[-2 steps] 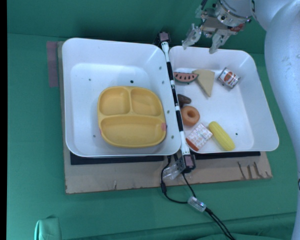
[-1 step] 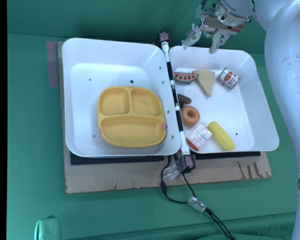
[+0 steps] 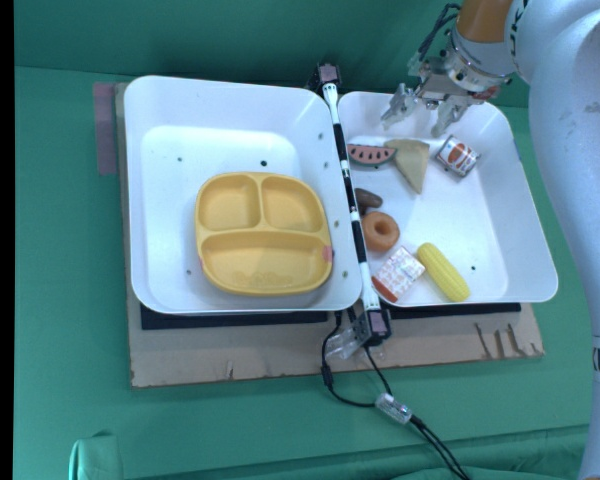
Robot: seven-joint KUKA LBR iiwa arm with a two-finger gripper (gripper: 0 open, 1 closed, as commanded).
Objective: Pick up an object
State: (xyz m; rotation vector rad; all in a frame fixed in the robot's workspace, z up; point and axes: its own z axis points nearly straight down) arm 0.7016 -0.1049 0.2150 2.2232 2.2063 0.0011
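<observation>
Where the hand (image 3: 421, 114) hovers, a red-labelled can (image 3: 458, 155) lies tilted.

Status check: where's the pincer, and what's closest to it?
Pincer open, nothing between fingers, over right bin's far end. Nearest: can, bread wedge, watermelon slice. Nothing blocking them.

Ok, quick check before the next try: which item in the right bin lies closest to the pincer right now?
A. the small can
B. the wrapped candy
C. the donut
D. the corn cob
A. The pincer hovers over the far end of the right bin, and the small can lies just below it, while the corn cob, donut and wrapped candy sit toward the near end.
</observation>
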